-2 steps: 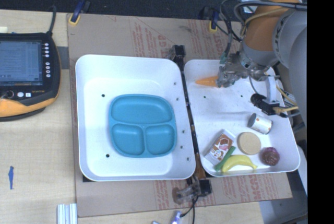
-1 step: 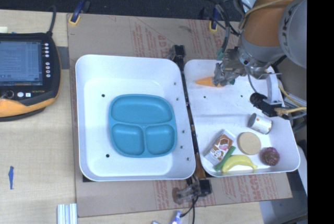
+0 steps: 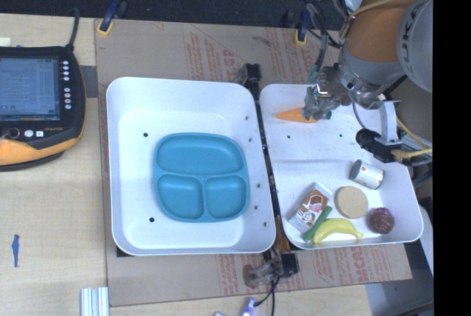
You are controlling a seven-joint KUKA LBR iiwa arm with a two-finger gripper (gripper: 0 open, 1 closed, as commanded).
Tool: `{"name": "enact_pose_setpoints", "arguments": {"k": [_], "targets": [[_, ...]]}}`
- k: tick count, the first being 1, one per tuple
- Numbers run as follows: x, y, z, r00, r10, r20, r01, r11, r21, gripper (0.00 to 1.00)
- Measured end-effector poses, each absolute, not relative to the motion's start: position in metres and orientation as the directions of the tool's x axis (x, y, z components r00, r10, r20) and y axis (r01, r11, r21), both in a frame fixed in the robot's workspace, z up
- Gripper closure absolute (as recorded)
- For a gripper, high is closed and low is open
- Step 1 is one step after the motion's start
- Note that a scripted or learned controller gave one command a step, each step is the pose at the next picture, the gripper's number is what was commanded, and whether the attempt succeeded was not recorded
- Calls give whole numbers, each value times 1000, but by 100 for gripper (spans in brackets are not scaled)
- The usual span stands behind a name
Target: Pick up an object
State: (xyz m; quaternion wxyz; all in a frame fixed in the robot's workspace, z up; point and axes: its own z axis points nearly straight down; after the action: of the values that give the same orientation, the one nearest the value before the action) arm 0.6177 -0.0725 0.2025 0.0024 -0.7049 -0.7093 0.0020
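The gripper (image 3: 318, 110) is low over the upper left part of the right bin (image 3: 412, 233), at the right end of an orange carrot (image 3: 289, 115) lying there; whether its jaws are apart or clamped on the carrot cannot be told. Toward the lower right of that bin lie a small white can (image 3: 366, 174), a round tan biscuit (image 3: 352, 202), a dark red berry-like ball (image 3: 381, 220), a yellow banana (image 3: 339, 232) and a small printed carton (image 3: 310, 208). The left bin (image 3: 121, 160) holds a blue divided plate (image 3: 200, 176).

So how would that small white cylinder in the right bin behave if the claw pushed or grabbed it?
The white cylinder lies on its side, so a nudge would probably roll it. It looks small and smooth, likely light and possibly slippery. The claw is at the carrot.
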Motion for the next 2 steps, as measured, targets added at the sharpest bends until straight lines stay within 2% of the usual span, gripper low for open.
{"name": "enact_pose_setpoints", "arguments": {"k": [1, 2], "targets": [[618, -74, 213, -7, 1000, 1, 1000, 7, -8, 100], [614, -116, 194, -3, 1000, -2, 1000, 3, -5, 100]]}}
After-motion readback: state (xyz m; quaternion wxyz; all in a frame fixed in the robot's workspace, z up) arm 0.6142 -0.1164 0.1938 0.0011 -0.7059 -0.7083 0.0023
